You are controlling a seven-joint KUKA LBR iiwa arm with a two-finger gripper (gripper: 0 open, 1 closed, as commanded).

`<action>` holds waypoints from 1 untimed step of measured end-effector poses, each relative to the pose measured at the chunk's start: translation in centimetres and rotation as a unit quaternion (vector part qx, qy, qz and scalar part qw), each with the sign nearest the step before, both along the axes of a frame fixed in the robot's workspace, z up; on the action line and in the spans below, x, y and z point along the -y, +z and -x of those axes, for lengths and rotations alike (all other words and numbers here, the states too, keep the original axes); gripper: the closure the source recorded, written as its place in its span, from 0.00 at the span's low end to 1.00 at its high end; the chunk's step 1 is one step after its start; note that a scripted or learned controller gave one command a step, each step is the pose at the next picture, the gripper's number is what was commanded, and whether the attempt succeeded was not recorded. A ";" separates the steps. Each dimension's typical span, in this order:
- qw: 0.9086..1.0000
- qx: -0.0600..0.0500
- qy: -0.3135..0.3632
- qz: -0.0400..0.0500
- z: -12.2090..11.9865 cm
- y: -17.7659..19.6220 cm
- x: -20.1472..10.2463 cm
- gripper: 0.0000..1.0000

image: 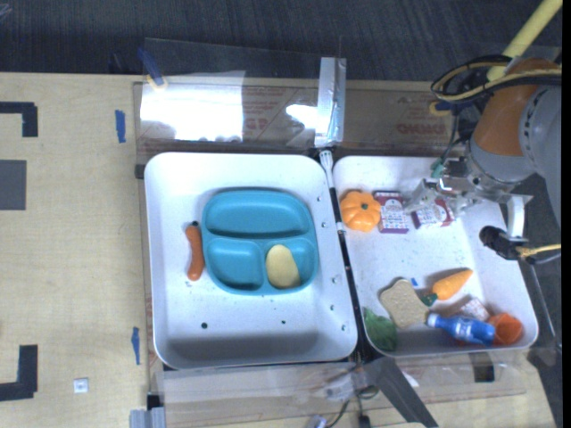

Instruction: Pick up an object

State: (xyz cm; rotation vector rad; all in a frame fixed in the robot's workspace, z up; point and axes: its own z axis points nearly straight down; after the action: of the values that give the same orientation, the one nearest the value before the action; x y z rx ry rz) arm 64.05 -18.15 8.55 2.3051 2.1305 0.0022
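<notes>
In the right bin [500,279] lie an orange pumpkin [360,210], a red and white packet [392,214] and a second packet [430,214] near the far wall. Closer to the front are a bread slice [403,303], a carrot [451,283], a blue bottle [460,329], an orange ball [507,328] and a green leafy piece [382,331]. My gripper [449,188] hangs low over the bin's far right corner, just above and right of the second packet. Nothing shows between its fingers.
The left bin [169,328] holds a blue divided plate [257,237] with a yellow potato [282,265] in its front right compartment. An orange sausage [194,251] lies left of the plate. A clear panel [232,105] stands behind the bins.
</notes>
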 end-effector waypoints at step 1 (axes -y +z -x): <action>1.000 0.002 0.001 0.001 -0.1 1.2 0.0 1.00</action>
State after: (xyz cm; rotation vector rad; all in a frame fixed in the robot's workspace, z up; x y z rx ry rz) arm 64.18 -18.11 9.71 2.2995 2.1299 0.0028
